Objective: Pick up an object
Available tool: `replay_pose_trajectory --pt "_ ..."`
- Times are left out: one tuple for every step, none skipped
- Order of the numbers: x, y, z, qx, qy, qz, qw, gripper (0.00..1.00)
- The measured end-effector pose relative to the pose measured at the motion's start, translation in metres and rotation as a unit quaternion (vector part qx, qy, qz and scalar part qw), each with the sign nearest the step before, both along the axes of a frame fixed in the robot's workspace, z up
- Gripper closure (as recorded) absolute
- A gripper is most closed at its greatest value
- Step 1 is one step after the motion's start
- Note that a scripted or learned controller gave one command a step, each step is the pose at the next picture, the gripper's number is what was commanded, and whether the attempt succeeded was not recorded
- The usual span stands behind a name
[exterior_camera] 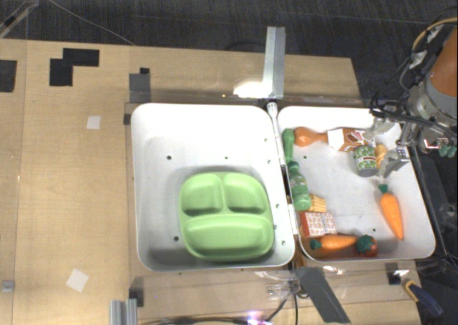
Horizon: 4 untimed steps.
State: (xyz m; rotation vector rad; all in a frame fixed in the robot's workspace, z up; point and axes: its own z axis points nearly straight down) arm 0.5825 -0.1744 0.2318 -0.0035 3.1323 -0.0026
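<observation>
My gripper [392, 159] hangs over the upper right part of the right bin [343, 187], reaching in from the right. Just to its left stands a small green-labelled can [365, 162], close to or touching the gripper. A brown snack packet [349, 137] lies behind the can. An orange carrot [391, 215] lies just below the gripper, near the bin's right wall. Along the bin's left wall lie a long green vegetable [288, 146] and another green item [299, 191]. I see nothing lifted off the bin floor.
The right bin also holds an orange-brown piece [306, 137], a yellow waffle piece [317, 205], a red box [317, 224], a second carrot [336, 243] and a red and green toy [367, 245]. A green divided plate [225, 215] sits in the left bin [164, 137].
</observation>
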Motion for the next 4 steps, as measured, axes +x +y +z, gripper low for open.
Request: replay_pose_trajectory --pt "-0.034 -0.032 -0.105 0.0004 0.003 0.084 0.9965 0.00" --pt "-0.077 -0.030 -0.142 -0.0018 -0.004 0.040 0.9992 0.00" --pt "-0.085 -0.026 -0.141 -0.0033 -0.006 0.040 0.9992 0.00" --pt "-0.086 -0.031 -0.141 -0.0034 -0.005 0.113 0.9936 0.00"
